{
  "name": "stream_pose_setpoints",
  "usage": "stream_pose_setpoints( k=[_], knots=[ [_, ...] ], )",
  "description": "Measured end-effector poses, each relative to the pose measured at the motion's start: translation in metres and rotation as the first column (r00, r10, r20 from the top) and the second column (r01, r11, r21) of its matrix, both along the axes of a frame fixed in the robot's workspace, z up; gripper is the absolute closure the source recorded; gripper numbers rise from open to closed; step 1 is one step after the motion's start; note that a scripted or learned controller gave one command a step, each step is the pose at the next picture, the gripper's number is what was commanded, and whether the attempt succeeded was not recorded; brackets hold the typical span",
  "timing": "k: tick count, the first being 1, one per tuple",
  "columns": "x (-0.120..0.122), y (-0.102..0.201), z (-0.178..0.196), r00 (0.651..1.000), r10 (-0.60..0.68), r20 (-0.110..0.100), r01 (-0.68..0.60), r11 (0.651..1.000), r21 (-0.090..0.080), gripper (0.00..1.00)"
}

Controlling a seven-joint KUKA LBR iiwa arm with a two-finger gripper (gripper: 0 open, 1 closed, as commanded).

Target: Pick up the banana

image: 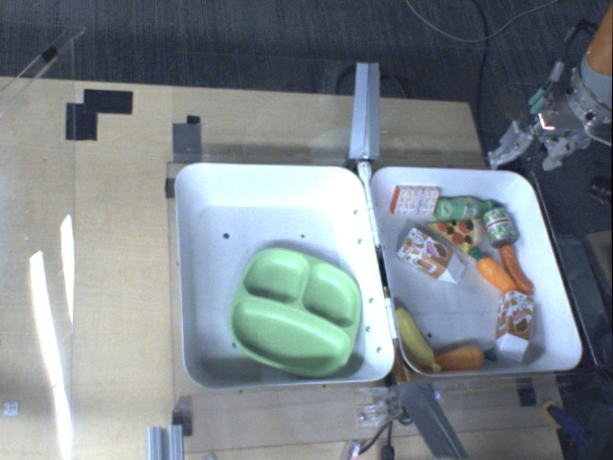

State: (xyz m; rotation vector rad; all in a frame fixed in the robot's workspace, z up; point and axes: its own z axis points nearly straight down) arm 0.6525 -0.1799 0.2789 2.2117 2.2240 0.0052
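Observation:
The yellow banana [414, 337] lies in the right bin [556, 257], in its near left corner against the left wall. An orange toy [460, 357] touches its near end. My gripper [529, 155] hangs outside the bin, just beyond its far right corner, far from the banana. Its two fingers stand apart with nothing between them, so it is open.
Small cartons [426, 253], a green can [498, 225], carrots [496, 274] and another carton [515, 319] are scattered in the right bin. The left bin [206, 199] holds a green divided plate [295, 310]. A metal post [365, 113] stands behind the divider between the bins.

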Motion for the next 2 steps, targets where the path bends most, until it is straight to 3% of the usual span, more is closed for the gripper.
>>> stream_pose_setpoints(
  k=[1,2],
  knots=[
    [-0.070,-0.025,-0.056,0.993,0.122,-0.001,-0.122,0.993,-0.001,0.00],
    [-0.133,-0.016,-0.158,0.970,0.244,-0.002,-0.244,0.970,0.000,0.00]
  ],
)
